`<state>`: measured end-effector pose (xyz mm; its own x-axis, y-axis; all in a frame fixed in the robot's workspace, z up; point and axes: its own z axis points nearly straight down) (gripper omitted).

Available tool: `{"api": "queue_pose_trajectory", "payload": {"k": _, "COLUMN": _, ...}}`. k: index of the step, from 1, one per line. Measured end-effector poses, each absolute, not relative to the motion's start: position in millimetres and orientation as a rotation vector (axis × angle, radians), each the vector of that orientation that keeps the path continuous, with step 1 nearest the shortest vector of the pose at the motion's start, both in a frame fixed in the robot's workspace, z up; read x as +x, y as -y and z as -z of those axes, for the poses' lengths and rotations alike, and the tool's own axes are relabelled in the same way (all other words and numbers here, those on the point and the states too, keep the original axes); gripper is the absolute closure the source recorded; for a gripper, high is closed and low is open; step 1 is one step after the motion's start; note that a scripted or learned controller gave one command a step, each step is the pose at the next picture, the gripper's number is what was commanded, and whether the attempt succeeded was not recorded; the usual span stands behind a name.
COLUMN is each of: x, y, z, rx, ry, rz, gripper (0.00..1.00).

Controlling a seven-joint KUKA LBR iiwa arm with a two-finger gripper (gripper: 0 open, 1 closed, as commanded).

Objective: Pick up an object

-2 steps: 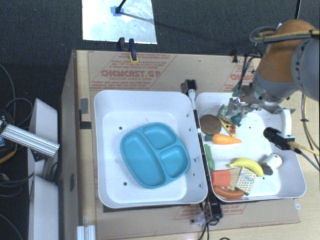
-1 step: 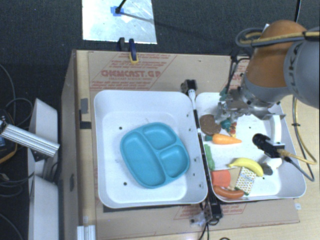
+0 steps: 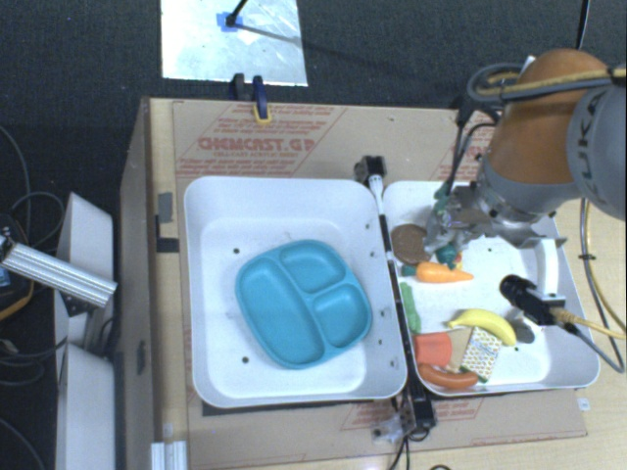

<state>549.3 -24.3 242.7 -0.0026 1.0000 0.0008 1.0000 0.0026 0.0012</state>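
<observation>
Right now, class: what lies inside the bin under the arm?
A carrot, a banana, a brown disc and a sausage show in the bin. The arm covers the bin's far corner, so anything lying there is hidden.

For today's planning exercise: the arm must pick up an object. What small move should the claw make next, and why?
Probably lower the claw a little toward the carrot: it hangs over the right bin, close by the carrot, with the banana farther off.

Pincer [image 3: 444, 231] near carrot [image 3: 444, 274], right bin [image 3: 554, 355]
</observation>
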Motion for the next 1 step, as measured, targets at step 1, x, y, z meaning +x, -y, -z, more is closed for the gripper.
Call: {"api": "queue_pose_trajectory", "payload": {"k": 1, "x": 532.6, "y": 19.2, "z": -238.0, "rx": 2.22, "ry": -2.222, "rz": -0.001, "gripper": 1.0}}
